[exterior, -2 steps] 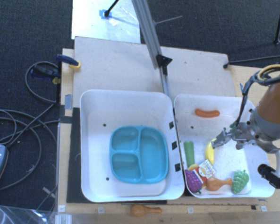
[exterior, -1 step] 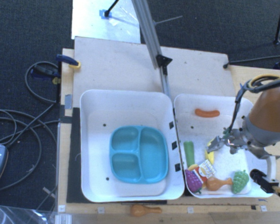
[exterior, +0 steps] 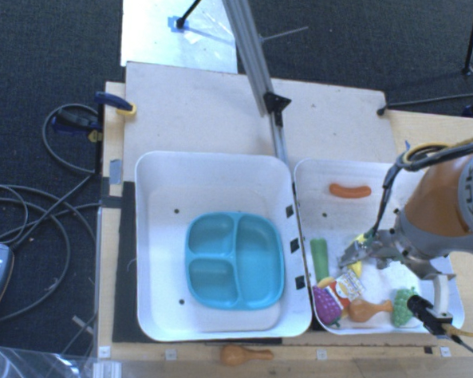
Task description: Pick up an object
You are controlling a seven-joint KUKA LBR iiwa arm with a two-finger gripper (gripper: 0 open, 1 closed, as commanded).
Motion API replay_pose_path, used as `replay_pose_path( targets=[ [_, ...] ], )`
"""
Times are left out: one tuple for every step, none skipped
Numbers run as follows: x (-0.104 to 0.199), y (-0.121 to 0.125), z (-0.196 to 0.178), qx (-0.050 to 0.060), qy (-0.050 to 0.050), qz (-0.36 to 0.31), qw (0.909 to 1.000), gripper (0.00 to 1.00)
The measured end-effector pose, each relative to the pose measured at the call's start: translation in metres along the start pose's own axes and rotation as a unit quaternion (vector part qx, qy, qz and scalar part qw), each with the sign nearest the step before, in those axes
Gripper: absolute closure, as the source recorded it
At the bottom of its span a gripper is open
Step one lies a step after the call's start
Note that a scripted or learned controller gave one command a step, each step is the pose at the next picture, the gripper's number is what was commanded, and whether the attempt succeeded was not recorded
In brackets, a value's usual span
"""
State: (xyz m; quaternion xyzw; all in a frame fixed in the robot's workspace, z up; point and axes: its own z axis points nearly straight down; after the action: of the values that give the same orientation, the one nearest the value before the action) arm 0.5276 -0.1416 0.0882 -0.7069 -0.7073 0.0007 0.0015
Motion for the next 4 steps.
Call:
replay_pose_path(
  targets=[
    [0.000, 0.002, -0.013, -0.003, -0.001, 0.000, 1.0000, 1.00],
    [0.000, -0.006, -0.072, -0.005, -0.001, -0.002, 1.0000, 1.00],
    [-0.003, 0.001, -0.118, -0.005, -0.002, -0.003, 1.0000, 1.00],
    [-0.003, 0.003, -0.172, -0.006, -0.002, -0.003, 1.0000, 1.00]
  ],
)
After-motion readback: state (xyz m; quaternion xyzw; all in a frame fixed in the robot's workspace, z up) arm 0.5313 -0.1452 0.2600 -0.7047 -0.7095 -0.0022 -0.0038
